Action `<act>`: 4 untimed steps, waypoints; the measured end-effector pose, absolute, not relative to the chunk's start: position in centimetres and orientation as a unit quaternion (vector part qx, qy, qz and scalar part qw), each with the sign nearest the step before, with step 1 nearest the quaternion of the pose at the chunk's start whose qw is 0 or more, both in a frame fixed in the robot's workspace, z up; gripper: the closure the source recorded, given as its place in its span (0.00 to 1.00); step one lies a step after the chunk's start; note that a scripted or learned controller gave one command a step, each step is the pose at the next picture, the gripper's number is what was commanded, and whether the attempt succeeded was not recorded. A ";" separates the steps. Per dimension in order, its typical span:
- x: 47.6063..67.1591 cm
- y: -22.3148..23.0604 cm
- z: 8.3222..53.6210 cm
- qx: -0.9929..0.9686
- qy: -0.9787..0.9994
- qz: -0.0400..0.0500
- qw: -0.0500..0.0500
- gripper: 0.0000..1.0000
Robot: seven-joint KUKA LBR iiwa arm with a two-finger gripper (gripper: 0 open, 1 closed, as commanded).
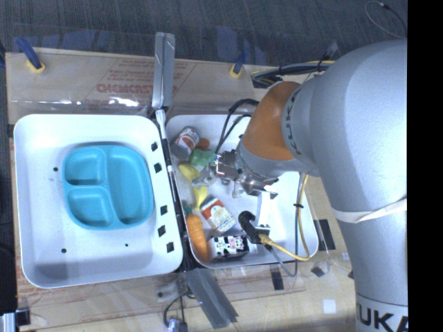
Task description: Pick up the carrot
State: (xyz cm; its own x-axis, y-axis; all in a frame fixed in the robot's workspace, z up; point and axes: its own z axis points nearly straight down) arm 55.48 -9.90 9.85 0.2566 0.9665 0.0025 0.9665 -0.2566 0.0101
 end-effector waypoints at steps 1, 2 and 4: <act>47.8 -9.7 9.4 0.490 0.872 0.000 0.003 0.00; 47.7 -10.5 9.2 0.391 0.920 0.000 0.001 0.00; 58.2 -7.3 19.2 0.547 0.837 0.000 0.000 1.00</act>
